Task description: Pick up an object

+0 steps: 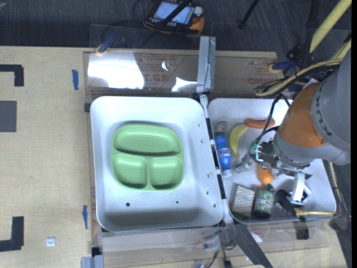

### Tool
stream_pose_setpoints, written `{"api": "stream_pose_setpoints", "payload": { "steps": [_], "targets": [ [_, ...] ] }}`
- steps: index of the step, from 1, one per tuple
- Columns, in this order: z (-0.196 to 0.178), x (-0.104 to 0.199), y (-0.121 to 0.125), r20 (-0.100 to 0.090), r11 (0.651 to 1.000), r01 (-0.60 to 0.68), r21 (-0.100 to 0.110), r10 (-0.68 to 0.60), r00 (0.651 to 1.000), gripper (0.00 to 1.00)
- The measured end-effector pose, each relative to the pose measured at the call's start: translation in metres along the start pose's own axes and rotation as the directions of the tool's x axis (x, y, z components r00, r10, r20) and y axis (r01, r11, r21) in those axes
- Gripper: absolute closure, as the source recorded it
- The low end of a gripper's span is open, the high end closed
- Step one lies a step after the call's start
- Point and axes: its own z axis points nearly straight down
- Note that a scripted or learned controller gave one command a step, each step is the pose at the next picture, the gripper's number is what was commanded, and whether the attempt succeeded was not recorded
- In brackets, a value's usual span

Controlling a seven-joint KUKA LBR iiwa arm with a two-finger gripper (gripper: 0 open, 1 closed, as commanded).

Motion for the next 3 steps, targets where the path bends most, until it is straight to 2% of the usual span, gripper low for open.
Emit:
{"api": "stream_pose_setpoints", "payload": {
  "steps": [1, 2, 3],
  "targets": [
    [-0.008, 0.000, 0.001, 0.001, 1.000, 0.001, 0.001, -0.001, 1.000, 1.00],
    [-0.157, 0.042, 0.007, 0.004, 0.998, -0.066, 0.010, 0.066, 0.998, 1.00],
    [-0.218, 0.007, 0.013, 0.003, 0.989, 0.150, 0.007, -0.150, 0.989, 1.00]
  ]
}}
